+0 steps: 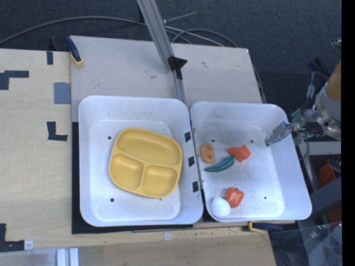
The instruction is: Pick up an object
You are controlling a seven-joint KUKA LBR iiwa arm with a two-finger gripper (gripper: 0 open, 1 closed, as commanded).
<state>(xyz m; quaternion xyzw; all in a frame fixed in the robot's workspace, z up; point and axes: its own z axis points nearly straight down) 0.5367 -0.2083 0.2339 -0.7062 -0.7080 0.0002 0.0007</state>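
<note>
The right bin (288,165) holds several small toy foods. A tan ring-shaped piece (207,152) lies near its left wall, with a green pod (220,164) beside it and an orange-red chunk (239,153) just to the right. Near the front edge lie a red pepper (234,196) and a white egg (221,207), touching each other. My gripper (276,134) hangs over the bin's upper right part, to the right of the orange-red chunk and apart from every item. Nothing shows in it.
The left bin (89,148) bears a yellow divided plate (146,162). A slanted metal post (158,29) rises behind the bins' shared wall. The arm's body (327,107) sits past the right bin's far right rim.
</note>
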